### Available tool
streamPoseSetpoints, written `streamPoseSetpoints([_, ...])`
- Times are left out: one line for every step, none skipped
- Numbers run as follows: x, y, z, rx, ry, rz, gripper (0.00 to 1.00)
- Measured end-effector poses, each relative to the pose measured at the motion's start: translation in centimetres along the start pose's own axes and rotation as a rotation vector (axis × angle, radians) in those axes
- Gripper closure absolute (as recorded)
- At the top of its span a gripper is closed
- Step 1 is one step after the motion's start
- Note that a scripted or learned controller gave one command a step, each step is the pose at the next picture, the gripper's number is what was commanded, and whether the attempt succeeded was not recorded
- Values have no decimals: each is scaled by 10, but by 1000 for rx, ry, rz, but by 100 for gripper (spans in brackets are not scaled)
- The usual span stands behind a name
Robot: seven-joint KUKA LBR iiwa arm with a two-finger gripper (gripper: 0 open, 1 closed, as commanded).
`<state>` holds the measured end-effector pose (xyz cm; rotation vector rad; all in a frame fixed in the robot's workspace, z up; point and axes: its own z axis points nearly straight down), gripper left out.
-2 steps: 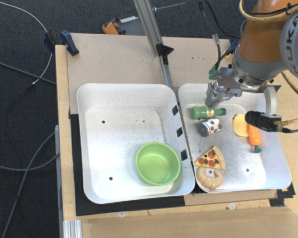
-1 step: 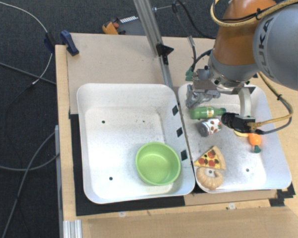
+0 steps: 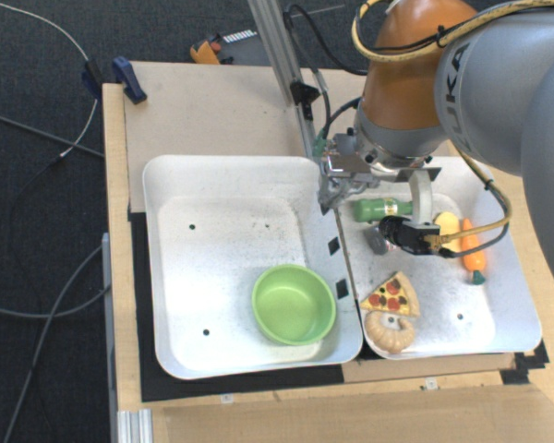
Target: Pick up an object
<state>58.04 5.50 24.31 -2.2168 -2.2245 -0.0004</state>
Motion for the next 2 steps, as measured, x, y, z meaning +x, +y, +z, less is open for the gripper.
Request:
streamPoseSetpoints([43, -7, 2, 0, 0, -1, 100])
streamPoseSetpoints([41, -7, 2, 0, -1, 3, 0])
